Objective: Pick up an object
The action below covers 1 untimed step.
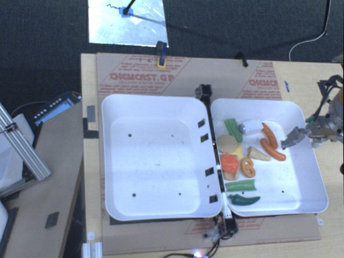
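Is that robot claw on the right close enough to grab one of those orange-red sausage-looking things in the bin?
Probably yes. The gripper sits over the right bin, just right of the two orange-red sausages, and nothing lies between them. The other toy food is further left, so it should not block the approach.

Red "CHEMCAST GP" print, repeated on the brown protective sheet (177,69) beneath the bins; partly covered elsewhere

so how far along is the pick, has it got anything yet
Nothing looks picked yet. All the toy food, including the orange chili and the dark green pepper, lies in the right bin. The gripper sits at that bin's right side near the chili, with nothing visibly held. Closing on an item and lifting it remain.
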Each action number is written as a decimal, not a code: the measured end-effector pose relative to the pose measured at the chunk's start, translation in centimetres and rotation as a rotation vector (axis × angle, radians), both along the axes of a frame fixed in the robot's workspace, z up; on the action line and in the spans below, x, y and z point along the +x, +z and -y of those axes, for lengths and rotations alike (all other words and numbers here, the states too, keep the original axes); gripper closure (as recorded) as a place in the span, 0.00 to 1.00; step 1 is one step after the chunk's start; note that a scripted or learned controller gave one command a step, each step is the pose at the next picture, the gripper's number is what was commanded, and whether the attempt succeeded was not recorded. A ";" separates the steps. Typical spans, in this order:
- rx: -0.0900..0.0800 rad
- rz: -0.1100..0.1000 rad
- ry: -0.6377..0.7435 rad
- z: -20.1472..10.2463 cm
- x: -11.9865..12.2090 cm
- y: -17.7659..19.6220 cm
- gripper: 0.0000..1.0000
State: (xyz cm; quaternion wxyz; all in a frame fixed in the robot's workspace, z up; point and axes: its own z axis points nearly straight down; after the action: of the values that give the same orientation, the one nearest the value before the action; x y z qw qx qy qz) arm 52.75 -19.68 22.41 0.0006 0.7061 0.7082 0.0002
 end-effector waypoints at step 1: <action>0.005 -0.001 0.013 -11.4 7.1 -10.8 0.00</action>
State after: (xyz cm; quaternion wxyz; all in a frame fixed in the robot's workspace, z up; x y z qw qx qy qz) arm 59.81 -8.26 11.58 -0.0016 0.7016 0.7126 0.0017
